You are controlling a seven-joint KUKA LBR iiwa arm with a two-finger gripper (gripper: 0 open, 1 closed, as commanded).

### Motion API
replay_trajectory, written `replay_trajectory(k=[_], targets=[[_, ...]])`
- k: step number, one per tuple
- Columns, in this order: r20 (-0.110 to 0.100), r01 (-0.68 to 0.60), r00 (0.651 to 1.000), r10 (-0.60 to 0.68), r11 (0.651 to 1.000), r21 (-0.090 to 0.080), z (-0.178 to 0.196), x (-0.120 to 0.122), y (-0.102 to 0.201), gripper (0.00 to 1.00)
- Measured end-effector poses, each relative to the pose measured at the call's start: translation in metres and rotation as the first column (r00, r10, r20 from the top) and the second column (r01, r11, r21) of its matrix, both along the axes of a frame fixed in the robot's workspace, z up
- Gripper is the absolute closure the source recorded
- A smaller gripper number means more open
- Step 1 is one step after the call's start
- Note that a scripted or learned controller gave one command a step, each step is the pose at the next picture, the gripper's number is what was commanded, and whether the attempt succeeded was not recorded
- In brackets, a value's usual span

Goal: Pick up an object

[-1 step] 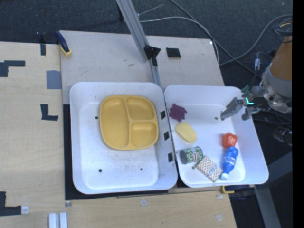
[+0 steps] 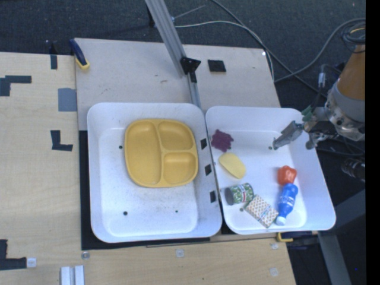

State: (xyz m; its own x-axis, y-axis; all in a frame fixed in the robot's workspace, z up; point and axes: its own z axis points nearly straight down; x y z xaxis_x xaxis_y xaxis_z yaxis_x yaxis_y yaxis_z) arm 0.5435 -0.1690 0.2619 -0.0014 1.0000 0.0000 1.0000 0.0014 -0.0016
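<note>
The right bin (image 2: 255, 119) holds several small items: a purple piece (image 2: 221, 139), a yellow oval object (image 2: 232, 165), a green can (image 2: 239, 193) lying on its side, a patterned box (image 2: 261, 211), a blue bottle (image 2: 286, 202) and an orange-red object (image 2: 287, 174). My gripper (image 2: 298, 139) hangs over the bin's right rim, above and just beyond the orange-red object. Its two grey fingers (image 2: 286, 135) stand apart, open, with nothing between them.
A yellow divided plate (image 2: 161, 152) lies in the left bin (image 2: 107, 177). A slanted metal pole (image 2: 169, 31) comes down to the gap between the bins' far ends. Cables run across the dark floor at the top right.
</note>
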Motion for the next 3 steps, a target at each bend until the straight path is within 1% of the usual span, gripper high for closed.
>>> replay_trajectory(k=[1, 3], targets=[[-0.003, 0.001, 1.0, -0.001, 1.0, 0.0, -0.044, 0.003, -0.002, 0.0], [-0.005, 0.0, 1.0, 0.0, 1.0, 0.001, -0.135, 0.0, 0.009, 0.0]])
